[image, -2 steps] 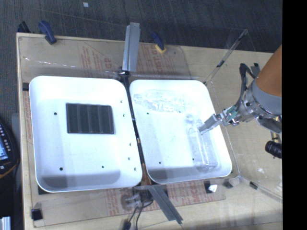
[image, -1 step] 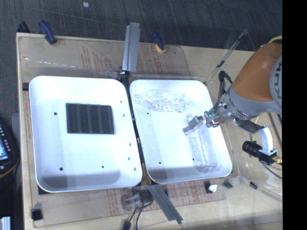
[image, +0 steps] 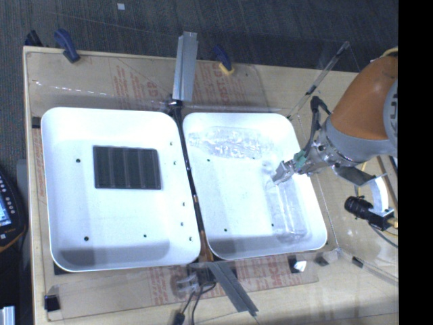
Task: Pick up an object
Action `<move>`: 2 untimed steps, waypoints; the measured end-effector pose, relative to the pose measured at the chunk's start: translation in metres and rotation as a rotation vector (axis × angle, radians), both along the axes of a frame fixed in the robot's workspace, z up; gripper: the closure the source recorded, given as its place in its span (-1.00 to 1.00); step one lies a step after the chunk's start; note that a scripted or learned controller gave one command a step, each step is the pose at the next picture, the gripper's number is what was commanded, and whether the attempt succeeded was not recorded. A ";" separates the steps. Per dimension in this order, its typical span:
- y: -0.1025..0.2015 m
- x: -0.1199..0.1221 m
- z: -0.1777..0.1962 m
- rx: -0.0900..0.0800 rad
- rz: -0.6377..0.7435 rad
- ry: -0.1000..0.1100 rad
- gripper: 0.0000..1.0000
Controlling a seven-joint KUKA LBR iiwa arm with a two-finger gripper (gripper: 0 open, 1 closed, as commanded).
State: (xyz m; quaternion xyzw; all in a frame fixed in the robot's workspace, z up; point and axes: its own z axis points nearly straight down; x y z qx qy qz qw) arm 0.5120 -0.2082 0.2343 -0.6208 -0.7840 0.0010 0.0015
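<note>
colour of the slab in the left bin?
Dark grey to black, with ribbed vertical stripes; the slab lies flat in the left bin, seen in the camera view.

Two shallow white bins sit side by side on a pale wooden bench [image: 101, 73]. The left bin [image: 61, 181] carries a dark ribbed panel [image: 127, 167] on its floor, nearer its far edge and left of centre. The right bin [image: 230, 239] touches it along a dark seam. A grey metal bar [image: 184, 66] stands at the bench's far edge, above that seam, and another grey bar [image: 233, 290] lies slanted at the near edge. Two blue clamps [image: 66, 45] [image: 223, 59] grip the far edge. Red printed lettering [image: 122, 80] runs across the bench top. Dark carpet [image: 203, 5] lies beyond the bench.
</note>
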 end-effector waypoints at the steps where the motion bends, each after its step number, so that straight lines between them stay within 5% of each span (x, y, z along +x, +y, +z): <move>1: 0.000 0.001 0.010 -0.001 0.007 0.000 1.00; 2: 0.000 0.031 0.015 -0.001 -0.060 -0.003 1.00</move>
